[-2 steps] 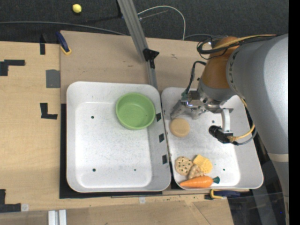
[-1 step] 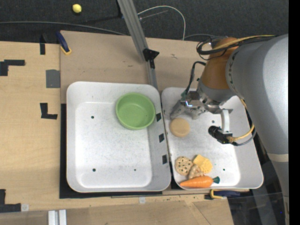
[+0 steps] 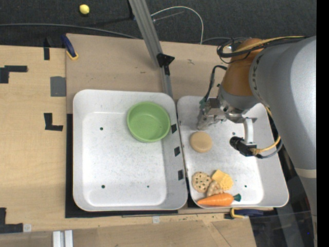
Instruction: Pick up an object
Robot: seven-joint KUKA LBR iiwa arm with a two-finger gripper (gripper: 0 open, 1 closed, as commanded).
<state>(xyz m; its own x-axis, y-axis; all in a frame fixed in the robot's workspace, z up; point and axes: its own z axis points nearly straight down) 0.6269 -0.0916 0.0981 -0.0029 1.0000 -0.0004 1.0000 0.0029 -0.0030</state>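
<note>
Down at the front edge of the right bin (image 3: 272, 189) sits an orange carrot (image 3: 218, 200), lying flat along the rim with its green end pointing right. Just behind it, touching or nearly so, a brown cookie (image 3: 200, 181) dotted with dark chips and a yellow cheese-like wedge (image 3: 222, 179) huddle together. Further up the same bin, on its own, there's a tan round bun-shaped piece (image 3: 201, 142).

And right above that bun hangs the gripper (image 3: 205, 121), its tips pointing down just short of the bun's upper edge. Whether those tips stand apart or together, I cannot tell from this angle; nothing shows between them. The grey arm (image 3: 288, 96) sweeps in from the right, orange band (image 3: 237, 78) bright above the wrist, cables looping around it.

Over in the left bin (image 3: 92, 153), a green bowl (image 3: 148, 121) rests upright near the back right corner. Both bins sit side by side on the counter (image 3: 31, 153), and a small yellow ball (image 3: 84, 9) lies far back on the dark floor.
</note>
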